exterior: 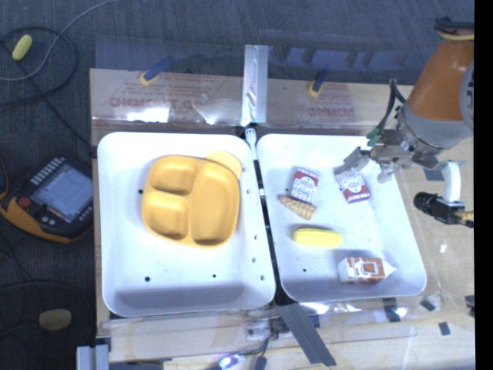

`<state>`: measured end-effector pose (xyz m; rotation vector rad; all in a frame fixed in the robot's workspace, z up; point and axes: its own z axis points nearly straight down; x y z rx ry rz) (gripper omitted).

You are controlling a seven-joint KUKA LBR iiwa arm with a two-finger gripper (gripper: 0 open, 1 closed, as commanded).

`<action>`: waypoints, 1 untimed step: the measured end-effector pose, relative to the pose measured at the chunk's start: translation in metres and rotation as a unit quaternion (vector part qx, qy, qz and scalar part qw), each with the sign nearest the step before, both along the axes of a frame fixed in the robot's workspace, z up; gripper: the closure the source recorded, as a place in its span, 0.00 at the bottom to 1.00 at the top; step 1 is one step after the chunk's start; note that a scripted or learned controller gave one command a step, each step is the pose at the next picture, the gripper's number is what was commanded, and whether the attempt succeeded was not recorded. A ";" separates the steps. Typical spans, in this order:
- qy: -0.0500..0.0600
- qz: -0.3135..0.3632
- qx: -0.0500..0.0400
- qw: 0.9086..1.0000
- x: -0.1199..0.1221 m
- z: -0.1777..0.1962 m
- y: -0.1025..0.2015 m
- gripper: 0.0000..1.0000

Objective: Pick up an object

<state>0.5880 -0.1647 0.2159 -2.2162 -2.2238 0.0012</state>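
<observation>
Nearest you in the right bin (pixel 408 272): a small orange-and-white carton (pixel 363 268) on its side. Just beyond it, a yellow corn cob (pixel 317 237). Farther, a ridged biscuit (pixel 297 205) touching a red-and-white packet (pixel 305 183). At right, a small red-and-white box (pixel 353 188), loose, right beneath the tool (pixel 370 159) — likely your target, since the arm hangs over it. Tool state: cannot tell. Left bin (pixel 115 206) carries a yellow divided tray (pixel 191 199).

Grey arm (pixel 447 122) with broad orange band, dark cables, metal-grey claw (pixel 368 159).
</observation>
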 end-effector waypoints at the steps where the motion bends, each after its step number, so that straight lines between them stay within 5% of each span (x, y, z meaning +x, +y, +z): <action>1: 0.000 0.001 0.001 1.000 0.001 0.008 0.002 1.00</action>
